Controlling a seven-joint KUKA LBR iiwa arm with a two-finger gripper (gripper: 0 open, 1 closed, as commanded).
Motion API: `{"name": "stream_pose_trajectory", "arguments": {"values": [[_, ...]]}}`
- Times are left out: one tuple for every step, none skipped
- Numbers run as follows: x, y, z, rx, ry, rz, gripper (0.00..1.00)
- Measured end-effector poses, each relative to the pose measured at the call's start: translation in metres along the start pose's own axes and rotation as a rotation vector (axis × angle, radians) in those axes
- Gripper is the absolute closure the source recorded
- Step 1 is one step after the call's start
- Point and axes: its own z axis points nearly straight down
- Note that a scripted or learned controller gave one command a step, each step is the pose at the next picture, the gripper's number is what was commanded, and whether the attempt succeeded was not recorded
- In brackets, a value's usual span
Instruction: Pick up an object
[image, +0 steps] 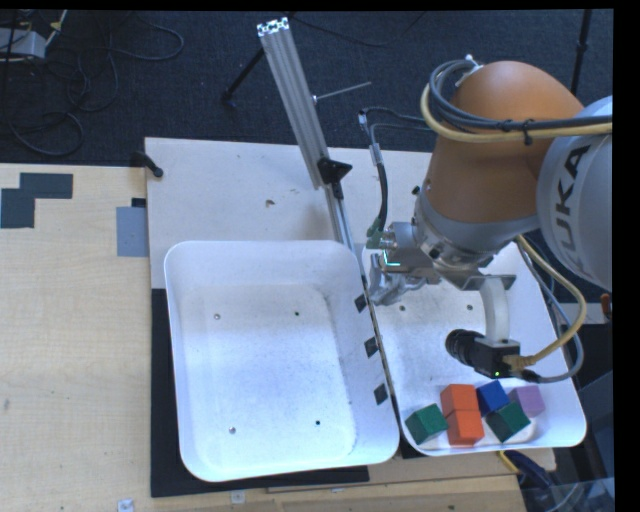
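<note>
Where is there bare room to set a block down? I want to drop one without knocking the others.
The left bin has bare floor across its whole width. In the right bin, the blocks crowd the near corner, and the gripper hangs over the far end; a bare patch lies between them.

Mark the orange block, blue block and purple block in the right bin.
orange block (462, 413), camera view, middle of its top face.
blue block (491, 396), camera view, its top face.
purple block (529, 401), camera view, its top face.
</note>
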Motion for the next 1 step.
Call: {"name": "stream_pose_trajectory", "arguments": {"values": [[-0.0001, 0.0, 0.0, 0.0, 0.0, 0.0, 0.0]]}}
